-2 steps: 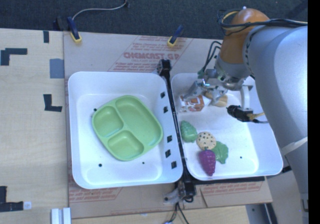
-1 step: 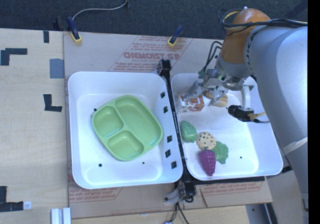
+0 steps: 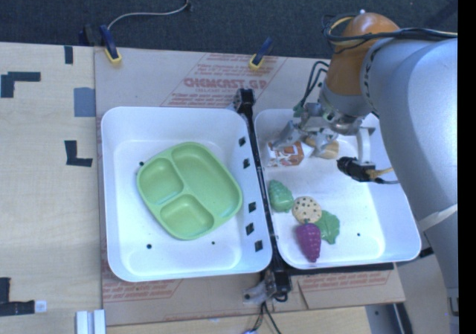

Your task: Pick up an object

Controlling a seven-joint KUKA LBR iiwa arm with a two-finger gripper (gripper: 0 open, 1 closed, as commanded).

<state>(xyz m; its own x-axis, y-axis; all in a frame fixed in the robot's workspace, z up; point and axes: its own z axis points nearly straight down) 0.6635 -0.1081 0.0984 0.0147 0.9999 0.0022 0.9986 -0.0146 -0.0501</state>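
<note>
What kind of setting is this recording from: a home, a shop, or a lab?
Most likely a robotics lab grasping bench. Two white bins sit side by side on cardboard clamped down with yellow clamps, a grey arm reaches in, and the contents are toy foods and a green divided tray.

Overhead, slanted down on bins

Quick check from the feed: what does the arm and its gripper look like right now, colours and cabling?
The arm is a thick, rounded, glossy grey body with an orange band above the wrist. Thin black cables loop around the orange section. Below it sits a metallic silver-grey gripper assembly, with a black connector and cable hanging off its side.
</note>
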